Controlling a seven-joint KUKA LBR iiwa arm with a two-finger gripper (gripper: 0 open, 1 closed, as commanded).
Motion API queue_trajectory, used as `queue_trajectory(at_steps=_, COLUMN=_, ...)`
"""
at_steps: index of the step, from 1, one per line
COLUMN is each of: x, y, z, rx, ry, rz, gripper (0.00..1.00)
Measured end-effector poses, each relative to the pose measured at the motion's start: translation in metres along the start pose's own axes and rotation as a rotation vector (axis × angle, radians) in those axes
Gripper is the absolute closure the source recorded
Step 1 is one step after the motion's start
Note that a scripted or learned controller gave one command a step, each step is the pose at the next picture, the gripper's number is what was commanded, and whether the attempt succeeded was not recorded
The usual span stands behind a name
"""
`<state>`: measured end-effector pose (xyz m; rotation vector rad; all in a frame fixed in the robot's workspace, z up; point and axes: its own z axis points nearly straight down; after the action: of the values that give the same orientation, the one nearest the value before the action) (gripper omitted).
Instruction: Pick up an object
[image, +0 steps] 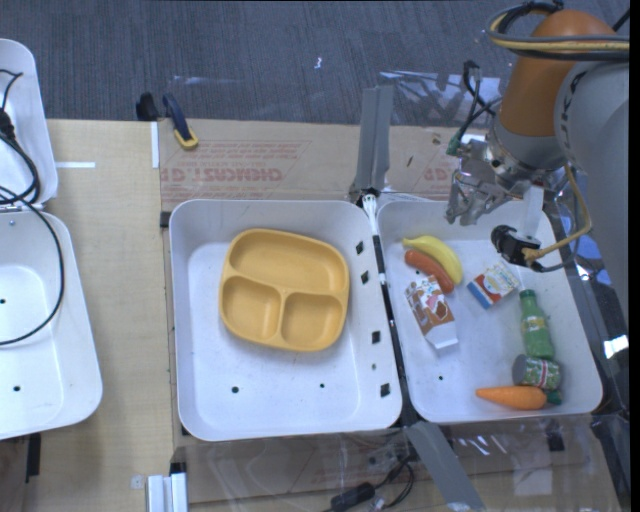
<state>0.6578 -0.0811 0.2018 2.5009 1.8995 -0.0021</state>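
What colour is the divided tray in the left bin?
Yellow-orange, plain, no pattern; the divided tray shows clearly in the camera view.

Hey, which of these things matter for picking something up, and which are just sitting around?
For the job:
claw, above the right bin's far edge
right bin
banana
sausage
snack packet
small carton
green bottle
can
carrot

Lying about:
left bin
yellow divided tray

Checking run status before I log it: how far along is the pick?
Done: nothing lifted yet. The banana, carton, green bottle and carrot all lie in the right bin. In hand: the gripper hovers over the bin's far edge, holding nothing. Left: descend, grasp, lift.
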Motion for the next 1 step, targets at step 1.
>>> queue_trajectory(at_steps=1, x=0.0, y=-0.0002, z=0.0005, rx=0.001, ry=0.0, rz=0.0, gripper=0.0)
